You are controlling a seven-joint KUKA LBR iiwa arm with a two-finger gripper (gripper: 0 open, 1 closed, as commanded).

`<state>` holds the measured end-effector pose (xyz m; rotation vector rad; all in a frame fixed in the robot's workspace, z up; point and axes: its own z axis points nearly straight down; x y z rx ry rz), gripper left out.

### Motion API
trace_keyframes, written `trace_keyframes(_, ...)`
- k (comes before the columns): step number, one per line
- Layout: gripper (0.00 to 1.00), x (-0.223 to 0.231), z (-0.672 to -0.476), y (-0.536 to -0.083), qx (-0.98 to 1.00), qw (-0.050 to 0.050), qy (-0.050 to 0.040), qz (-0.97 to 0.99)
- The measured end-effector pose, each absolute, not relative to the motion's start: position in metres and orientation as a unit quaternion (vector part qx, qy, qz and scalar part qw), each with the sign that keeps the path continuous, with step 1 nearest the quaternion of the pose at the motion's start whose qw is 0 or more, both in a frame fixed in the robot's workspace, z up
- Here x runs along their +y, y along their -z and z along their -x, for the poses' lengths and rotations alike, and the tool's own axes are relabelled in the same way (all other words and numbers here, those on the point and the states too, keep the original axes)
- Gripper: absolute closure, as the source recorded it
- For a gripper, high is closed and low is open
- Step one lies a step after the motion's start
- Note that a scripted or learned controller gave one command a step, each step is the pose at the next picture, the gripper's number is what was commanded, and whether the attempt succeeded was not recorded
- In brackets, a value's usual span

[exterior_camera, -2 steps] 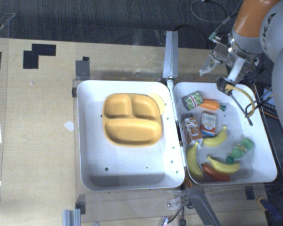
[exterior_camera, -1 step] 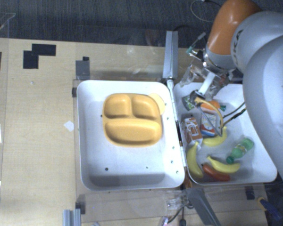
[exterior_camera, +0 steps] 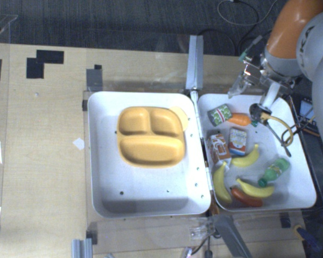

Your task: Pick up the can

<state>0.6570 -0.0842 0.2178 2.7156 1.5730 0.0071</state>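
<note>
Bananas (exterior_camera: 242, 186) nearest, small green-labelled can (exterior_camera: 219, 114) lying tilted, gripper (exterior_camera: 250, 88) above, spread, holding nothing

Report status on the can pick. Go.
Gripper above right bin's far edge, nothing between fingers. Can on its side in that bin, untouched. Carrot right beside it, cartons just below.
</note>
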Motion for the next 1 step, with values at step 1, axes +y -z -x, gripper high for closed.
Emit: trace_keyframes(1,0.00,-0.0814,-0.6699,-0.1519,0.494,0.001,-0.0017,-0.869)
